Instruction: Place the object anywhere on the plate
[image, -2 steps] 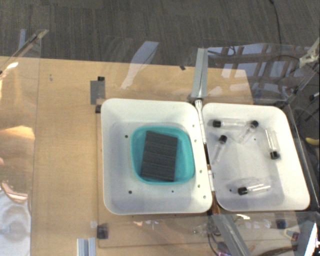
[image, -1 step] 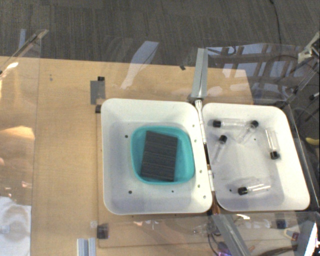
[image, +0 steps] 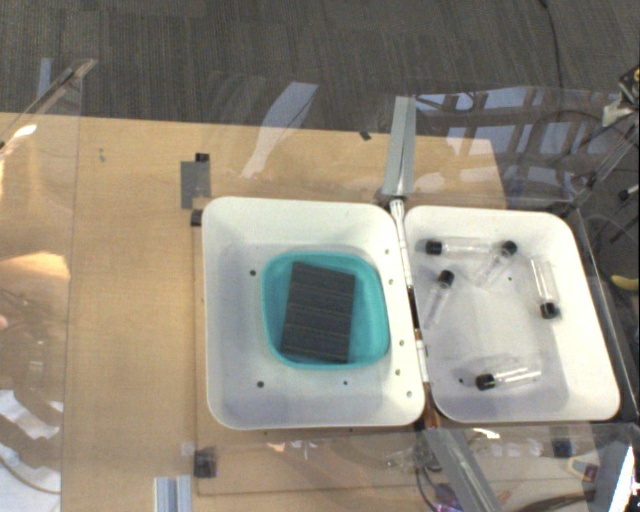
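- Presently, dark ribbed block (image: 320, 312): lay flat on the teal plate (image: 272, 300), wholly within its rim.
- Plate: sat in the middle of the left bin (image: 230, 330) on the tabletop (image: 130, 300).
- Right bin (image: 500, 330): held several clear black-capped tubes (image: 505, 377), scattered apart.
- End effector: whether open or closed could not be told.
- Step in hand: placement judged complete (if the block was the object meant).
- Next move: judged to call only for keeping clear of the plate, leaving the block undisturbed.
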